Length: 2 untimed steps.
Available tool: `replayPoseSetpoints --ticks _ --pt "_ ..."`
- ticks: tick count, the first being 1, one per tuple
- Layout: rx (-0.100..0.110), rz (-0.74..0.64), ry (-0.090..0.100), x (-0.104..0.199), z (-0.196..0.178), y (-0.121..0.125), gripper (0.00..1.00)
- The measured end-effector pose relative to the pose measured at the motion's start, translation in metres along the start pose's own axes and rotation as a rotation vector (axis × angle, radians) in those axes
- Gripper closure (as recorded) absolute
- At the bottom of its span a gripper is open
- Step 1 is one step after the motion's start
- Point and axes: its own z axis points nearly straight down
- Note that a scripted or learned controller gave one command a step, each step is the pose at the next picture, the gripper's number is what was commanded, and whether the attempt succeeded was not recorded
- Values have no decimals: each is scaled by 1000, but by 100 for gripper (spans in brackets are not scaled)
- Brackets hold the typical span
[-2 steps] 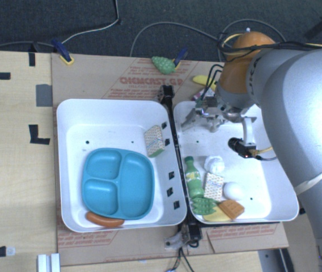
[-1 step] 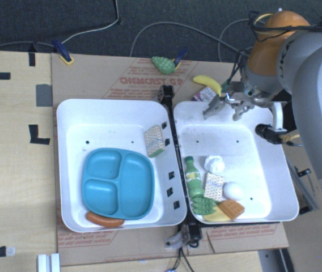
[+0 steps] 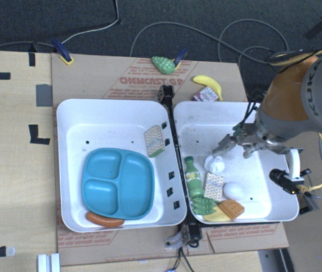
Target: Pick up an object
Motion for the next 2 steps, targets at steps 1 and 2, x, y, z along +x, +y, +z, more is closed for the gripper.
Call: replayPoseSetpoints --ticks 1,2 --pt "-4 0 -1 23 77 -8 0" --pt "-5 0 -2 23 67 -8 100"
